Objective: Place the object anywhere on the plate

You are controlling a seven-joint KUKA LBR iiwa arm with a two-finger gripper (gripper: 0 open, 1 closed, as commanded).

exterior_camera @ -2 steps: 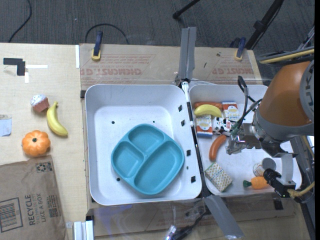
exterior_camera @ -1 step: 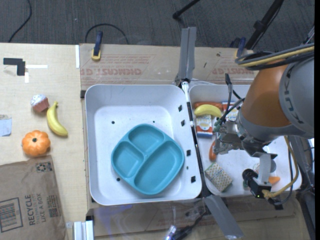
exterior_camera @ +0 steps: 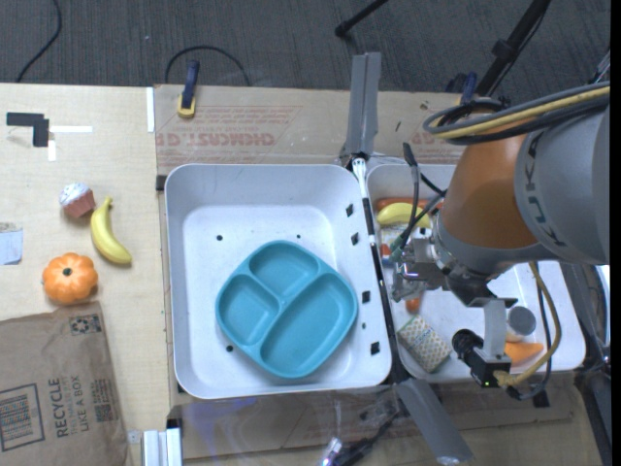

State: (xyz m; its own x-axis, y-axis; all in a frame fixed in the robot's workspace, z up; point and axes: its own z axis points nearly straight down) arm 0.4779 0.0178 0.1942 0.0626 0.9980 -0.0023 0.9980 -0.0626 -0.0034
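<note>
The blue plate (exterior_camera: pixel 286 309) lay in the left bin (exterior_camera: pixel 194 260), a three-part dish turned so that its longest compartment ran from the near left up toward the far right. Nothing rested on the plate. To the right of the plate, across the wall the two bins share, the grey and orange arm (exterior_camera: pixel 524 197) hung over the right bin (exterior_camera: pixel 563 352), with its hand (exterior_camera: pixel 415 272) low over that bin's left side, just beyond the plate's right rim. The wrist covered the hand from above, so I could not tell whether it was clenched or released, nor whether it was grasping anything. Which of the loose things was the one to be placed could not be told, but all of them lay in the right bin, off the plate. A yellow piece (exterior_camera: pixel 400 213) sat to the plate's far right with its long axis running roughly left to right. A small orange-red piece (exterior_camera: pixel 413 304) lay just under the hand. A speckled block (exterior_camera: pixel 424 344) lay right of the plate's near edge, tilted on a diagonal. An orange wedge (exterior_camera: pixel 525 353) sat further right again. Well to the left of the plate, on the bare tabletop (exterior_camera: pixel 126 173), lay a banana (exterior_camera: pixel 109 233) pointing mostly away from the viewer, a small pumpkin (exterior_camera: pixel 70 278) and a cupcake (exterior_camera: pixel 76 200).
</note>
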